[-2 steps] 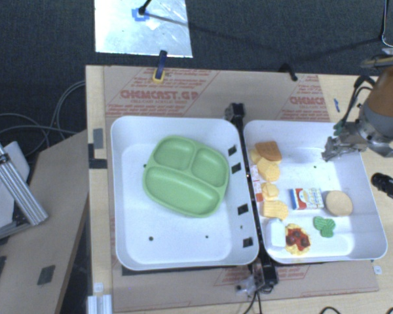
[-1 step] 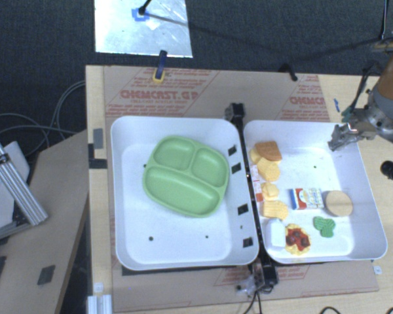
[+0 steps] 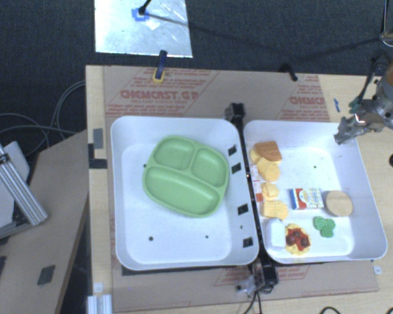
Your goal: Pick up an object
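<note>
While the gripper (image 3: 346, 133) hangs over the far right corner of the right bin (image 3: 363, 175), I cannot tell how it stands. Nothing is seen in its grasp. On the floor of this bin lie toy foods: a brown bread piece (image 3: 268, 150), a small carton (image 3: 306, 199), a round cookie (image 3: 339, 203) and a green piece (image 3: 325, 226), while the left bin (image 3: 128, 175) bears a green divided plate (image 3: 186, 175).

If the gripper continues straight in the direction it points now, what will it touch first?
The gripper points down and left, over the far right corner of the right bin. It would probably meet that bin's rim or bare floor first, not the food toys; depth is unclear.
</note>
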You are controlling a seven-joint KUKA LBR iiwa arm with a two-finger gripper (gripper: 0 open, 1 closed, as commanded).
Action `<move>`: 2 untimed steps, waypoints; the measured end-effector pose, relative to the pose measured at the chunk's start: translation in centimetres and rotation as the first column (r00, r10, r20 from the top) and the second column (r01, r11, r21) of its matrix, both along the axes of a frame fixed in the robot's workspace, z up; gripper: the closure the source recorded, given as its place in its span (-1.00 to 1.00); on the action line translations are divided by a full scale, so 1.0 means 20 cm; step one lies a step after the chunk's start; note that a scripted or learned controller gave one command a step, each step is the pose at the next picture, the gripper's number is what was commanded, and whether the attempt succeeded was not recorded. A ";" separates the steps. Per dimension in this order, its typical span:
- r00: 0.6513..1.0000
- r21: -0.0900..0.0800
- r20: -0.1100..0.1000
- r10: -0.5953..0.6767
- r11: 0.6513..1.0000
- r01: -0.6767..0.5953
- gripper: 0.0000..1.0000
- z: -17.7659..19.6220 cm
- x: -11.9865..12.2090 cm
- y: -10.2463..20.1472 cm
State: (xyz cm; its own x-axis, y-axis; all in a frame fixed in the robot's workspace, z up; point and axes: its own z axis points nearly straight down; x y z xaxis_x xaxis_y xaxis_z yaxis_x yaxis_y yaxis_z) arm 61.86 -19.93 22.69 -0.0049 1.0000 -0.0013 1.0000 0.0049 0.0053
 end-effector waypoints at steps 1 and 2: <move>1.000 0.002 -0.001 0.005 1.000 -0.005 1.00 0.04 0.04 0.25; 1.000 0.002 -0.003 0.004 1.000 -0.004 1.00 0.07 0.01 0.50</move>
State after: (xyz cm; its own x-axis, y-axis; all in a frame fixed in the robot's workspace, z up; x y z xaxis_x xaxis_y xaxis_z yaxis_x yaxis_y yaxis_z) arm 62.14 -10.02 23.99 -0.0091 1.0000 0.0007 1.0000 0.0091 0.0022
